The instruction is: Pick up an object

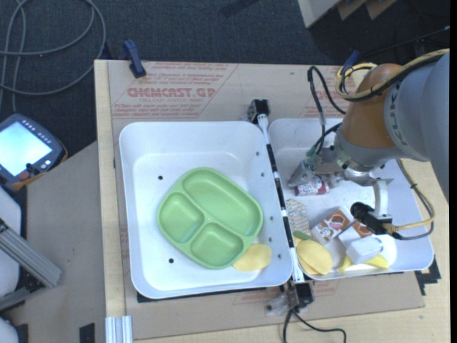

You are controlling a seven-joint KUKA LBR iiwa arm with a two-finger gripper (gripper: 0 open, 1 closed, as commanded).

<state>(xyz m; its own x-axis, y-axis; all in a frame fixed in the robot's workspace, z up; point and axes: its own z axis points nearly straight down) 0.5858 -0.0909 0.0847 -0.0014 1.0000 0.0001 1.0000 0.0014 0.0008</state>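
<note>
Objects for picking lie in the right bin (421,199), heaped toward its near end, while the pincer (312,168) hangs over the far-left part of that bin, close to the divider between the two bins.

Going by size: the counter (193,91) carries both bins side by side. The left bin (143,156) holds a green sectioned plate (209,216) lying flat, with a yellow piece (252,258) touching its near corner. The grey arm (421,106) with its orange band (368,116) reaches in from the right and covers much of the right bin's far half.

Just under and beside the pincer lies a small red-and-white packet (311,187), long axis roughly across the bin; it looks like the nearest candidate, directly below and slightly toward the near side. Further toward the near edge sit a red-and-white carton (330,226), a white block (362,249) and a yellow fruit-shaped toy (314,256), well apart from the pincer.

Whether the pincer stands apart or together I cannot tell; the wrist hides it. Nothing is visibly held.
</note>
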